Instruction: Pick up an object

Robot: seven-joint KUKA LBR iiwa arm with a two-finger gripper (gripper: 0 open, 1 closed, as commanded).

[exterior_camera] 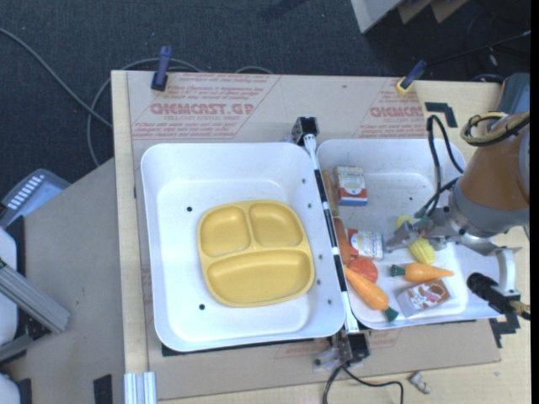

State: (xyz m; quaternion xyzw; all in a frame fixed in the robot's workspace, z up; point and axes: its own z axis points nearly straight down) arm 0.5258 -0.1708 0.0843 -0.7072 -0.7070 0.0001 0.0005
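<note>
The right bin point(396, 160) holds several toy foods. A yellow corn cob point(422, 249) lies near the middle, with a small carrot point(426, 271) just in front of it. My gripper point(414, 230) reaches in from the right, low over the corn cob's far side, and partly covers it. Nothing shows as lifted. Along the bin's left side lie a white, red and blue carton point(351, 185), a small white can point(367, 244), a red tomato point(364, 268) and a larger carrot point(367, 289). A flat snack packet point(424, 297) rests at the front.
The left bin point(168, 225) bears a yellow divided plate point(254, 252). A divider rail point(324, 217) runs between the bins. The arm's orange band point(498, 175) and black cables point(438, 154) hang over the right bin's right edge.
</note>
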